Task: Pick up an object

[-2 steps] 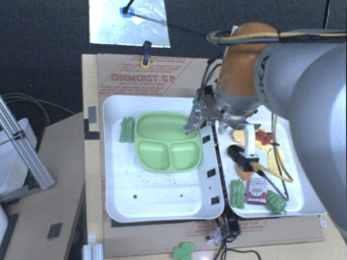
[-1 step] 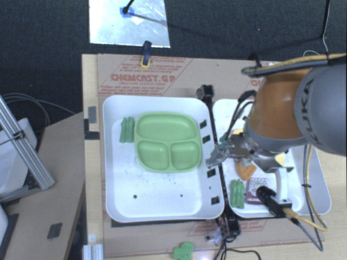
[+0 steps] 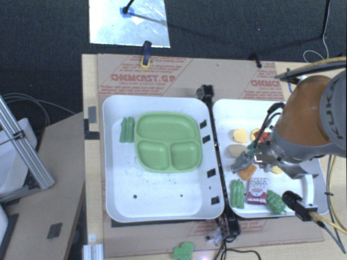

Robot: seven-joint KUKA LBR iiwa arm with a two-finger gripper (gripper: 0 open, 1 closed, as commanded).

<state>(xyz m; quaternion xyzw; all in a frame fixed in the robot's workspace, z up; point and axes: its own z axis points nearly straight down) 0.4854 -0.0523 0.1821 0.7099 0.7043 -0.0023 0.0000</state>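
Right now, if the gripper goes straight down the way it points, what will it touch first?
Probably the orange piece directly under the gripper in the right bin. Depth is unclear from this slanted view, so the tan piece beside it could be met instead.

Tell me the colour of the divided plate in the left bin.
Light green; the divided plate shows best in the camera view.

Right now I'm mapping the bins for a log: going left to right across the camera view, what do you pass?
Green bean piece → green divided plate → black divider → green vegetable → red-and-white packet → green leafy piece.
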